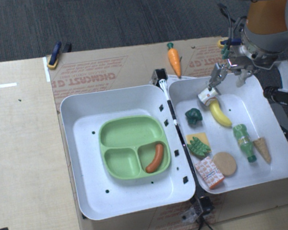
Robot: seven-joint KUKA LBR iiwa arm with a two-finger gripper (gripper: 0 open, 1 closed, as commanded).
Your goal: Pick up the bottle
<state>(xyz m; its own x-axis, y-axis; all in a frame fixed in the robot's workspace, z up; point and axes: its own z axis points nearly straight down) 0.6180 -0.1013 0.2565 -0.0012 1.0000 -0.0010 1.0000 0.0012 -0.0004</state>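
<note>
Bottle (244, 143): green, lying on its side in the right bin (282, 169), near the right wall, cap end toward the front.
Bottle neighbours: ice-cream cone (262, 149) just beside it on the right; round cookie (226, 163) near its left; banana (219, 113) behind it, apart.
Open room at bottle: bare bin floor between it and the banana, and a narrow strip on its left.
Gripper (215, 87): over the rear of the right bin, above the banana's top end, well apart from the bottle; whether the tips are spread or pressed together cannot be told.
Other right-bin contents: dark green item (193, 116), leafy green toy (197, 146), red-and-white carton (209, 172) at the front left.
Left bin (81, 163): holds a green divided tray (117, 142) with a sausage (155, 158) in its right compartment.
Outside bins: toy carrot (173, 59) on cardboard behind the divider.
</note>
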